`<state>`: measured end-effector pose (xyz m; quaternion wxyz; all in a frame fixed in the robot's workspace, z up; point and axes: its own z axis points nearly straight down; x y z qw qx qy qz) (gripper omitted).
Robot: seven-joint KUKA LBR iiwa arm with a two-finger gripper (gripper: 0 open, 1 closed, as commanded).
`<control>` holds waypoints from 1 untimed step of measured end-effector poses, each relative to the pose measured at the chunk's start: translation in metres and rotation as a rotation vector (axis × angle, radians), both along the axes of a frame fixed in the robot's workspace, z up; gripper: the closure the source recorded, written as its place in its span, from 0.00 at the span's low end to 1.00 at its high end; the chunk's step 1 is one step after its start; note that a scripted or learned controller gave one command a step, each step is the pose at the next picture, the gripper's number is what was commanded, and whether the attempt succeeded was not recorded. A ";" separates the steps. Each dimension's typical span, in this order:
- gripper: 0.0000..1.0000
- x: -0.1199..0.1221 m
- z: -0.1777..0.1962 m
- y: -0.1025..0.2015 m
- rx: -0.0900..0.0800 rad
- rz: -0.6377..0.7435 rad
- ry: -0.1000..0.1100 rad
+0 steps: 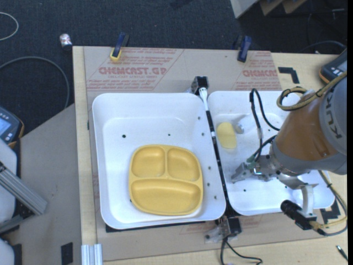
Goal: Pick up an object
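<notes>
While my arm (309, 142) leans in from the right over the right bin (259, 200), my gripper (242, 173) sits low above that bin's floor, metal fingers splayed apart w/ nothing between them.

Count: 2 white bins, 1 yellow tray (165, 179), 1 pale yellow lump (226, 135), 1 small grey bit (240, 128) just beside it.

The lump lies in the right bin's upper left, near the wall shared w/ the left bin (110, 148), apart from my gripper. The tray is in the left bin, lower middle, lying flat.

Around: black cables loop over the right bin and my wrist; 2 clamps (117, 47) pin the board's far edge; a black clip (199, 84) sits where the bins meet.

Bins are smooth, shallow plastic w/ rounded corners. Tray is glossy, rounded, 3 compartments: 2 small on top, 1 wide below. Lump is soft-edged, oval. Board under it all is brown w/ red print.
</notes>
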<state>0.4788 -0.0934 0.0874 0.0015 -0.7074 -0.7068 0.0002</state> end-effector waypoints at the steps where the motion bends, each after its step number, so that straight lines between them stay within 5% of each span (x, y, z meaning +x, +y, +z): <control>1: 0.00 0.008 -0.003 -0.008 -0.003 0.000 -0.004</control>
